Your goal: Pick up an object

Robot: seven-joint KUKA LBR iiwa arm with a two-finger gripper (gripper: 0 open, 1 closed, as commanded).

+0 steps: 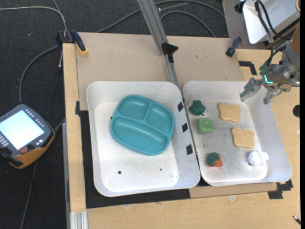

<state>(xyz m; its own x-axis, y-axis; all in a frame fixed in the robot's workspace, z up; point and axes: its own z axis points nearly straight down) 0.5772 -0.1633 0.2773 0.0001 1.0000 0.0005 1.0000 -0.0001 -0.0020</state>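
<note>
Toast (229, 112) untouched; fingers (248, 89) spread, empty.

You're looking down on a tan wooden table (124, 56) over dark grey carpet floor (28, 56), with thin cables (28, 11) trailing across the carpet. You've got blue clamps (78, 42) at the table's far corners, black tape (143, 202) along its near edge, and a grey metal pole (152, 20) slanting in from above. Your handheld pendant (21, 135) with a lit screen lies on the floor at left; light is even.
</note>
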